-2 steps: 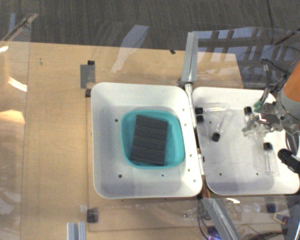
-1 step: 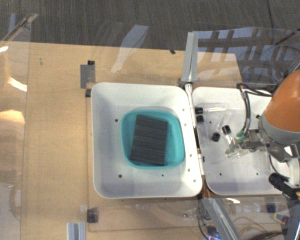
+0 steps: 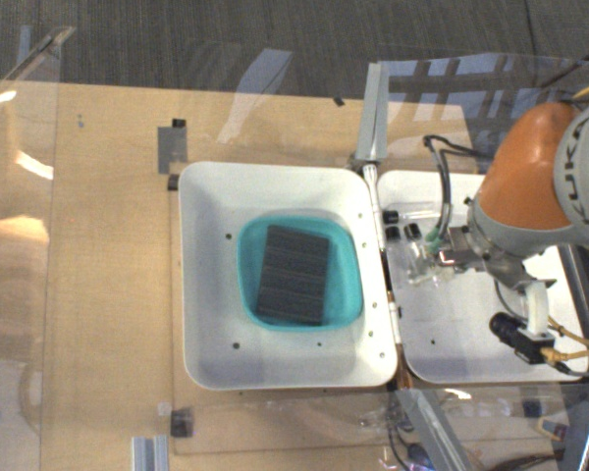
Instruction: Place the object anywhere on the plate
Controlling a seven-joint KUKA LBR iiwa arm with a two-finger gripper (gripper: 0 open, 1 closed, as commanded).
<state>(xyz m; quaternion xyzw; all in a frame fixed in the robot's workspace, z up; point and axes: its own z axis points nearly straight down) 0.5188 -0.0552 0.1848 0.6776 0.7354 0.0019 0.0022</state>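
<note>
Over right bin [image 3: 491, 356], claw [image 3: 422, 258], grip unclear

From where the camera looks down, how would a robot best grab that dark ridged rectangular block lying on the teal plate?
Come straight down on the dark ridged rectangular block and pinch across its two long sides. It lies flat on the teal plate, slightly tilted, so the fingers would need turning to match. The plate's raised rim probably makes a sideways approach awkward.

A dark ribbed block [image 3: 294, 274] is seen lying on a teal plate [image 3: 348, 285]. The plate is set in the left bin [image 3: 208, 263]. The arm [image 3: 530, 170] is positioned over the right bin [image 3: 461, 346].
</note>
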